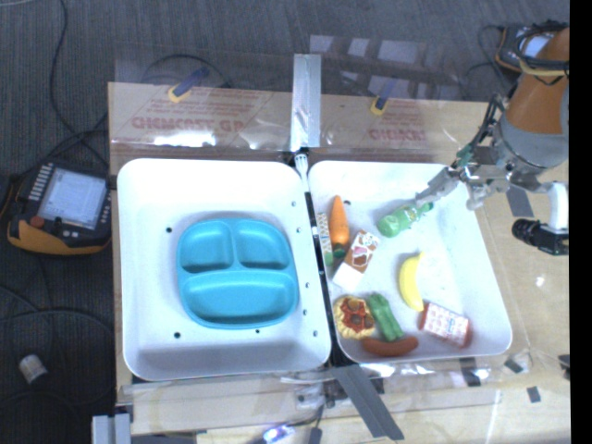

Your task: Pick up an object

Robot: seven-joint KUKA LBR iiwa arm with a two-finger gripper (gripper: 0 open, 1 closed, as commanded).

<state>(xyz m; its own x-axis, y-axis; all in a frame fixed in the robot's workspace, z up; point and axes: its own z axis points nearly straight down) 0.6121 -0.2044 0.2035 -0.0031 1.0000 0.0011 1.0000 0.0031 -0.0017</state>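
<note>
1. The hand (pixel 442 188) reaches in from the right over the upper part of the right bin (pixel 495 285); whether it is apart or together cannot be told from this slanted view.
2. The arm (pixel 536 109), grey with an orange band, rises behind it at the upper right edge.
3. Just below and left of the hand's tip lies a green bottle (pixel 404 218), tilted, its neck pointing toward the hand; whether they touch is not clear.
4. Left of the bottle, an orange carrot (pixel 339 223) lies along the bin's left wall.
5. Below the carrot sits a small white and red carton (pixel 361 252).
6. A yellow banana (pixel 410 280) lies near the bin's middle, right of the carton.
7. Along the bin's lower part are a pizza slice (pixel 352 314), a green vegetable (pixel 384 316) beside it, a red sausage (pixel 389 345) below, and a red and white packet (pixel 445 325) to the right.
8. The left bin (pixel 148 192) holds a blue divided plate (pixel 238 271), well apart from the hand.
9. On the floor left of the worktop (pixel 139 118) rests a control pendant (pixel 60 206) with a lit screen.
</note>
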